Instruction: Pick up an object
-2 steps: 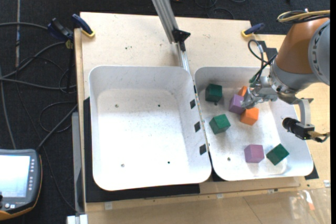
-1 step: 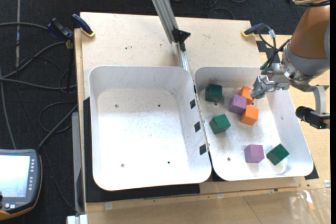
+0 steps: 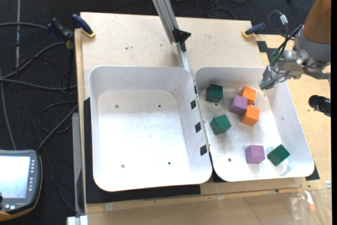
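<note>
So on the left of the pale wooden tabletop (image 3: pixel 137 34) there's the shallow white plastic left bin (image 3: pixel 105 87), nothing but specks on its floor as far as I can see. My guess is it's the drop-off side, which would explain why all the pieces sit in the other one.

Next to it, touching along the middle edge, is the shallow white plastic right bin (image 3: pixel 295 129), and that's where everything pickable is. Going left to right in there: a dark green cube near the back (image 3: pixel 214 93), another dark green cube closer to the middle (image 3: pixel 220 124), a purple cube (image 3: pixel 238 104) touching an orange cube behind it (image 3: pixel 247 94) and just beside a second orange cube in front (image 3: pixel 250 115). Then a second purple cube near the front (image 3: pixel 255 154) with a third dark green cube (image 3: pixel 278 155) just beside it.

The grey metal tool (image 3: pixel 266 81) hangs over the back right part of that bin, just beside the rear orange cube, nothing in it. Can't tell if it's spread or pinched, too small and blurry. Looks to me like it's lining up on that orange/purple cluster, which is tight, so a clean grab could be tricky
</note>
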{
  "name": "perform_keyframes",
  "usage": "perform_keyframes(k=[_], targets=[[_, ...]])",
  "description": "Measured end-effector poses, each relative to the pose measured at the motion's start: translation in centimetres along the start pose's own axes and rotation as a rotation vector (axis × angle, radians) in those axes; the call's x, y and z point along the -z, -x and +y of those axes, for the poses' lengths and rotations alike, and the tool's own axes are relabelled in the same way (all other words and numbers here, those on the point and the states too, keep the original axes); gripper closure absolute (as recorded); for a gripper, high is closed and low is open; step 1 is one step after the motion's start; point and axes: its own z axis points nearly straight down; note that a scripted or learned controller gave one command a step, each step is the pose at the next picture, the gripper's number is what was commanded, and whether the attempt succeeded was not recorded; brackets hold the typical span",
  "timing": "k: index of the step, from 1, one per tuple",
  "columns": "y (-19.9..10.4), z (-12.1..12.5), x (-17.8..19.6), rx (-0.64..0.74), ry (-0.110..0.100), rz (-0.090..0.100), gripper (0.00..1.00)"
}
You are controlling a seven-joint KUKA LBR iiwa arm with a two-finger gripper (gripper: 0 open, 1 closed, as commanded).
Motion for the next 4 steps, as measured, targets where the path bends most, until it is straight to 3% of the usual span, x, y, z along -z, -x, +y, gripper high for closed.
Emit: perform_keyframes(k=[3, 4], targets=[[-15.6, -2.7, 0.3, 0.006, -0.009, 0.005, 1.0], [-20.8, -4.0, -2.0, 0.006, -0.011, 0.005, 1.0]])
